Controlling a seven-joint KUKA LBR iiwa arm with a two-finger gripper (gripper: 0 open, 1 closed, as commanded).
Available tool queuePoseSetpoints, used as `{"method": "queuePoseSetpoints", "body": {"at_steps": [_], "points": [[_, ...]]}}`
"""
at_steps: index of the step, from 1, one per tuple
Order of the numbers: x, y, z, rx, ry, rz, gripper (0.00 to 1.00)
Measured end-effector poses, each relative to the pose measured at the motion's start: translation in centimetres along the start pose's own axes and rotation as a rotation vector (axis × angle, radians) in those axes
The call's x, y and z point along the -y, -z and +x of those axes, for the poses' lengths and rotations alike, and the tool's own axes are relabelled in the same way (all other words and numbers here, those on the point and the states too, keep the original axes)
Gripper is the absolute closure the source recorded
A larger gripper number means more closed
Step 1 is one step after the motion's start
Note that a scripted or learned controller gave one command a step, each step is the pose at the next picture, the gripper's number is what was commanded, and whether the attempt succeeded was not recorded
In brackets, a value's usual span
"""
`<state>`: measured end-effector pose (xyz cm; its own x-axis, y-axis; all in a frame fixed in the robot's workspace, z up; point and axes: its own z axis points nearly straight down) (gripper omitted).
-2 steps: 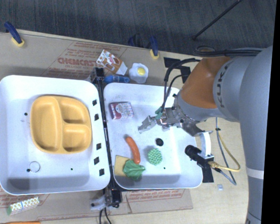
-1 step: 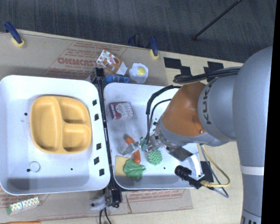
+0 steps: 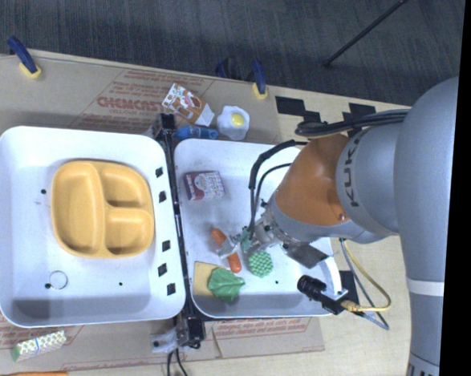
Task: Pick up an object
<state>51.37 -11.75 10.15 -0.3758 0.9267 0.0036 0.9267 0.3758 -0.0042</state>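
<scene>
My gripper (image 3: 245, 242) reaches down into the right bin (image 3: 222, 154), under the orange wrist band. It hangs among small items: a green textured ball (image 3: 260, 263) just to its right, an orange carrot-like piece (image 3: 217, 237) to its left and another orange piece (image 3: 235, 263) below it. A green leafy toy (image 3: 225, 284) lies on a yellow block (image 3: 202, 277) near the bin's front wall. A dark red box (image 3: 204, 185) sits farther back. The wrist hides the fingers.
The left bin (image 3: 17, 208) holds a yellow divided tray (image 3: 103, 208). Behind the bins lie a small carton (image 3: 181, 101), a blue item (image 3: 197, 131) and a yellow-white egg toy (image 3: 234, 121). A black cable plug (image 3: 318, 292) hangs over the right bin's front right corner.
</scene>
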Motion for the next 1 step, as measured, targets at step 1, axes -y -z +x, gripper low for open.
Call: {"method": "queuePoseSetpoints", "body": {"at_steps": [1], "points": [[2.21, 9.00, 4.55, 0.004, 0.428, -0.002, 1.00]]}}
